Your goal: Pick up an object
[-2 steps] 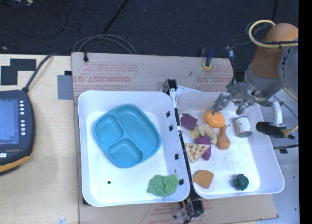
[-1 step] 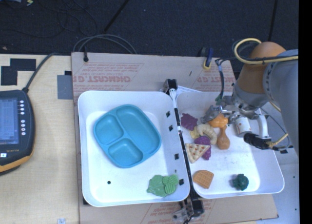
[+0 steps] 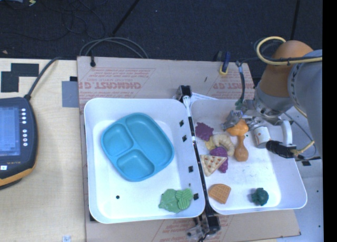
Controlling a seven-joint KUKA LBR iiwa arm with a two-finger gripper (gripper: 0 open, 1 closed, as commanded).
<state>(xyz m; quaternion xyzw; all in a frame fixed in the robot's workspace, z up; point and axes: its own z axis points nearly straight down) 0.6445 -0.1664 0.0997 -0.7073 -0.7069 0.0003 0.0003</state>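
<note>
Two bins inspected. Gripper (image 3: 240,121) is low near the right bin's (image 3: 292,196) far edge, at the orange toy (image 3: 239,128); finger state cannot be determined. Toy appears to rest among the pile; lift judged not yet achieved.

I log two bins side by side. Left bin (image 3: 95,130): divided tray (image 3: 137,146) toward the centre; lettuce toy (image 3: 176,200) at the near right corner. Right bin (image 3: 295,191): grape cluster (image 3: 204,130), banana toy (image 3: 221,142) and pizza slice (image 3: 212,163) clustered by the left wall; waffle (image 3: 219,193) and broccoli toy (image 3: 259,196) near the front. Teach pendant (image 3: 13,138) lies far left on the bench.
</note>
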